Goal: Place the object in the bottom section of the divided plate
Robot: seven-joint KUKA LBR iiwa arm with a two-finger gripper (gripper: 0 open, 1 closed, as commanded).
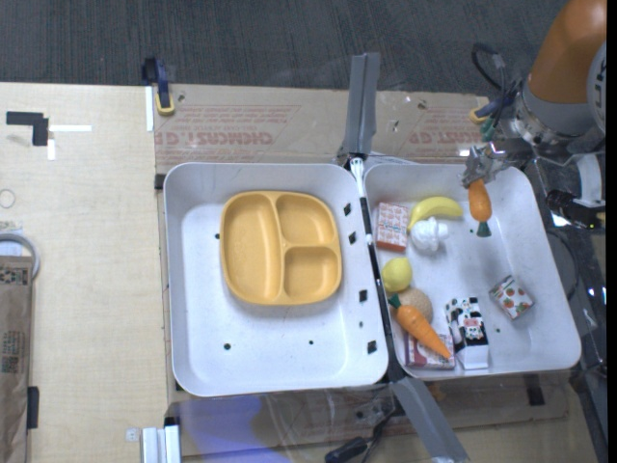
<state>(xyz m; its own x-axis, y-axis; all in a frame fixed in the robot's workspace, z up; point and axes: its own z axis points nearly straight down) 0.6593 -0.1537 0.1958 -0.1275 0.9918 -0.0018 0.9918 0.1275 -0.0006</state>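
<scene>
**rig_op:** While the grey arm with the orange band (569,51) sits over the top right corner of the right white bin (554,287), I've got what looks like a small orange toy carrot with a dark green tip (479,205) hanging point-down right under the gripper (479,167). Honestly I can't tell from this angle whether the hand is clenched on it or just sitting above it. The carrot's top end meets the gripper, that's all I'd swear to.

**binwatcher:** So the carrot's the object? There's a second, bigger orange carrot (421,326) lower down in that bin.

**rig_op:** My guess is the small one, since it's at the gripper. It looks like hard moulded plastic: light, stiff, smooth and tapered, so I'd expect it to slip if pinched near the narrow end. The thick top end is the place to hold it, squeezing across the width.

**binwatcher:** And the target?

**rig_op:** The yellow divided plate (281,249) in the left white bin (188,287), well apart from the carrot. It has one tall section on the left and two smaller ones on the right. I'm reading the lower right pocket as "bottom". Nothing's in the plate yet, so the whole carry is left.
</scene>
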